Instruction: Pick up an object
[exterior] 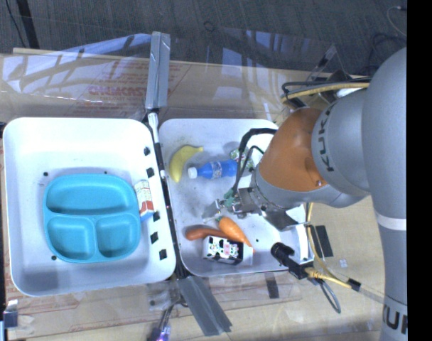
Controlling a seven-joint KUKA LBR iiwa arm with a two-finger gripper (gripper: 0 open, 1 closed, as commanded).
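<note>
The robot's small dark claw [229, 203] hangs low over the right white bin [202, 130], near its middle. The big grey arm with the orange band [322, 155] comes in from the right and hides most of the claw, so I cannot tell how the claw is set or if it has anything in it.

Just below the claw tip lies one orange carrot-shaped toy [233, 229]. Its long side runs on a slant, from upper left down to lower right. Touching its left end is one thin reddish-brown sausage-shaped toy [200, 232], which lies almost flat from left to right. Just under them, by the near edge of the bin, sits one small black and white carton [224, 250].

Farther back in the same bin there is one clear plastic bottle with a blue label [213, 170]. It lies on its side, with its white cap pointing left. Just beside the cap is one yellow banana toy [182, 161], curved, with its tip pointing to the far right.

There are two bins side by side. In the left white bin [74, 130] sits one light blue plastic tray with three sections [93, 217]. Just beside the tray's right edge stands one small white tube with red marks [144, 197].
</note>
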